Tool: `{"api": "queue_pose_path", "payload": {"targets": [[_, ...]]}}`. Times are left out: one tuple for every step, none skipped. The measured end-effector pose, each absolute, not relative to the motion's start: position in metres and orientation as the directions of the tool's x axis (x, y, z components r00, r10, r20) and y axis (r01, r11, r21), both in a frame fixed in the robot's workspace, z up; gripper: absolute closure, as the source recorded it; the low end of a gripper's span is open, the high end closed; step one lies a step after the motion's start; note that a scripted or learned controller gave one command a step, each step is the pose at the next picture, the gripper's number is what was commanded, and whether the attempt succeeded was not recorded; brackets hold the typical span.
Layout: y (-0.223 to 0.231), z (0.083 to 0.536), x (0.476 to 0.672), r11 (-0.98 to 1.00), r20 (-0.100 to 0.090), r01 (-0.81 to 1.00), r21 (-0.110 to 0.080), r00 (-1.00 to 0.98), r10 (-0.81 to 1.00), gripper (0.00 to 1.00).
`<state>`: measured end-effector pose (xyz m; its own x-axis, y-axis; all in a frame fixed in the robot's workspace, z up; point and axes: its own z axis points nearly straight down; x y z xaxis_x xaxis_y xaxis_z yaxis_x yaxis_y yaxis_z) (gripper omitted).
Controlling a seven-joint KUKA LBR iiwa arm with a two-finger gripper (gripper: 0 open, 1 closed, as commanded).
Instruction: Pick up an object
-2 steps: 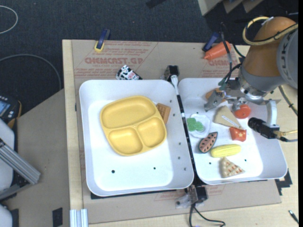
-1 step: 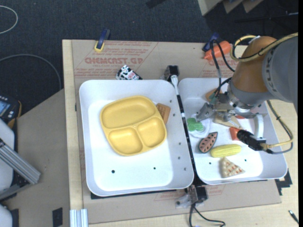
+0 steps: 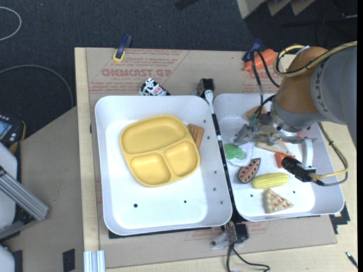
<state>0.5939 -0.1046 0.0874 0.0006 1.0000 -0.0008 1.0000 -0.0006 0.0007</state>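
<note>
Your gripper (image 3: pixel 252 130) hung low in the right bin (image 3: pixel 326 200), seemingly reaching toward the green piece (image 3: pixel 234 151) just beside it; nothing was lifted yet. You next needed a short, centred descent before closing.

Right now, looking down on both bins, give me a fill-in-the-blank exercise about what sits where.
1. The yellow divided plate lies in the ____ bin.
2. The plate has ____ compartments.
3. The corn cob lies in the ____ bin.
4. The arm's wrist band is ____ in colour.

Missing words: left; three; right; orange
</note>
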Motion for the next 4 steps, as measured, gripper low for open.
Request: {"api": "queue_pose_path", "payload": {"targets": [[-0.106, 0.100, 0.596, -0.002, -0.005, 1.000, 0.009, 0.002, 1.000, 1.00], [-0.103, 0.144, 0.600, 0.001, -0.001, 1.000, 0.006, -0.001, 1.000, 1.00], [-0.106, 0.194, 0.592, -0.001, -0.001, 1.000, 0.006, 0.001, 1.000, 1.00], [-0.105, 0.227, 0.594, 0.001, -0.001, 1.000, 0.006, -0.001, 1.000, 1.00]]}}
